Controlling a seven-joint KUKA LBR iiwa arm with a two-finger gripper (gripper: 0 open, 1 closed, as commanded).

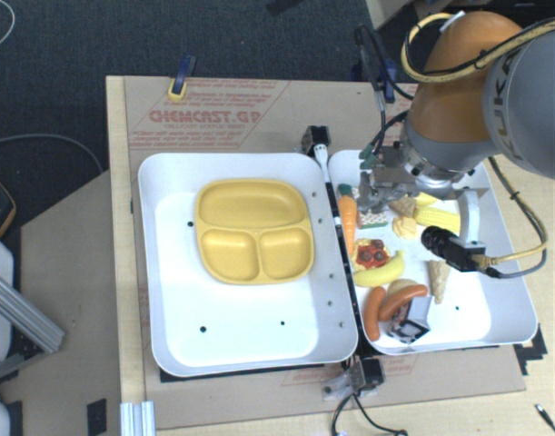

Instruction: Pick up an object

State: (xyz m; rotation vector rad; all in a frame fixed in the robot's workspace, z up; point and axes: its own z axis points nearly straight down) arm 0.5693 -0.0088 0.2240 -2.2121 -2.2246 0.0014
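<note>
1. I see the arm [481,80] reaching in from the right, gripper [379,193] lowered into the right bin [504,321] at its far left.
2. Whether anything is grasped, I cannot tell.
3. The left bin [168,289] holds a yellow divided tray [254,228]; the right holds a carrot [348,221], banana [381,271], sausage [395,298] and corn [436,216].

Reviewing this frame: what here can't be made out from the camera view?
- End effector: its tips sit low among the toy food, so open, shut or holding is unclear.
- Right bin: its far half lies under the arm's wrist.
- Dark item by the sausage: too small to identify.
</note>
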